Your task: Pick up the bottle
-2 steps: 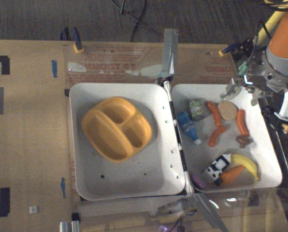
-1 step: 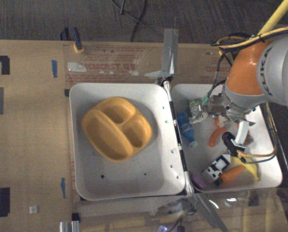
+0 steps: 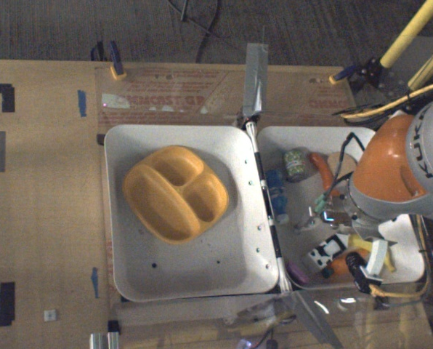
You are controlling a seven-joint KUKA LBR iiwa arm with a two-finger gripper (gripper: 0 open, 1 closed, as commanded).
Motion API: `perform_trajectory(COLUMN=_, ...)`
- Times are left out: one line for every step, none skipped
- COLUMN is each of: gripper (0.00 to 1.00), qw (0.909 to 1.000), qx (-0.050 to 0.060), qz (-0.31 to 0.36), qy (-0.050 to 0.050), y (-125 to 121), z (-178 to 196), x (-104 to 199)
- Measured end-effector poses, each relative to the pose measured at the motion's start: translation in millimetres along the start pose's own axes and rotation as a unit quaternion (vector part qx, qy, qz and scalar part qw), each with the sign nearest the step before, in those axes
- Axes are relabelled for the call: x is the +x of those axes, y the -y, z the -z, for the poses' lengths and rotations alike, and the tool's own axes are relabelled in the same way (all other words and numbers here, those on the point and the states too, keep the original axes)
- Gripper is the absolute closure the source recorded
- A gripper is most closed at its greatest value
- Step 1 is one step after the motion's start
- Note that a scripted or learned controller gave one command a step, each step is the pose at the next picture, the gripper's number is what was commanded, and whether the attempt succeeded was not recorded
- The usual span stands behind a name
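The bottle [image 3: 277,193], small with a blue label, lies in the right bin [image 3: 413,267] against its left wall. The arm reaches in from the right, and its orange band [image 3: 387,167] hangs over the bin's middle. My gripper [image 3: 317,215] is low in that bin, a short way right of the bottle and slightly nearer the front. Nothing shows held in it, and the wrist hides much of it.
In the left bin [image 3: 129,267] lies a yellow divided plate [image 3: 176,192]. The right bin also holds a greenish can [image 3: 296,163], an orange piece [image 3: 321,169], a black-and-white item [image 3: 325,253] and other small things near the front right. A taped divider [image 3: 264,195] separates the bins.
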State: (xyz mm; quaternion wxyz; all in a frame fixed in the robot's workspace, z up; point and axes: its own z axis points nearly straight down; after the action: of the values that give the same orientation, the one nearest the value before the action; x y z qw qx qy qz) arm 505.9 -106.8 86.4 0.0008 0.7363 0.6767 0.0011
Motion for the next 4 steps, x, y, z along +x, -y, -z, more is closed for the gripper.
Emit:
perform_trajectory(gripper=0.00, qw=1.0000, qx=0.001, qz=-0.003, qy=0.000, y=29, z=98, x=32)
perform_trajectory(gripper=0.00, qw=0.9995, qx=0.001, qz=-0.032, qy=0.001, y=-53, z=98, x=21)
perform_trajectory(gripper=0.00, qw=0.9968, qx=0.003, qz=-0.080, qy=0.000, y=-27, z=98, x=50)
perform_trajectory(gripper=0.00, qw=0.9924, qx=0.003, qz=-0.123, qy=0.000, y=-8, z=12, x=7)
